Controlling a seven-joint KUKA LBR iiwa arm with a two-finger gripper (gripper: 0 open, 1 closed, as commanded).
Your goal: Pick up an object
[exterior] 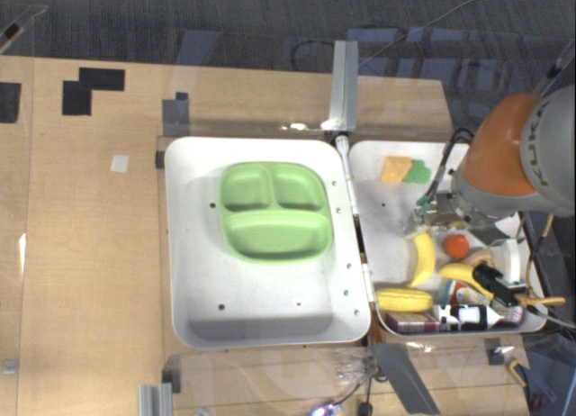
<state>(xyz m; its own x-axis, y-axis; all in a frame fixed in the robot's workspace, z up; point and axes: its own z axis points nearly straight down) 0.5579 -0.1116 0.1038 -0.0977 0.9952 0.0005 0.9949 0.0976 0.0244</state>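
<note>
My gripper [432,216] hangs low over the middle of the right bin [387,216], under the orange-banded wrist. Its tip is just above the top end of a yellow banana [421,259] that lies lengthwise in the bin. Whether it touches the banana is unclear. Nothing shows between the fingers. Right of the banana sits a small red ball [457,246]. A second banana [403,300] lies across the bin's near edge, and a third yellow piece [463,273] rests beside the ball.
An orange block [395,169] and a green block [417,172] sit at the right bin's far end. A dark bottle [459,318] lies along its near wall. The left bin [193,297] holds a green divided plate [273,209].
</note>
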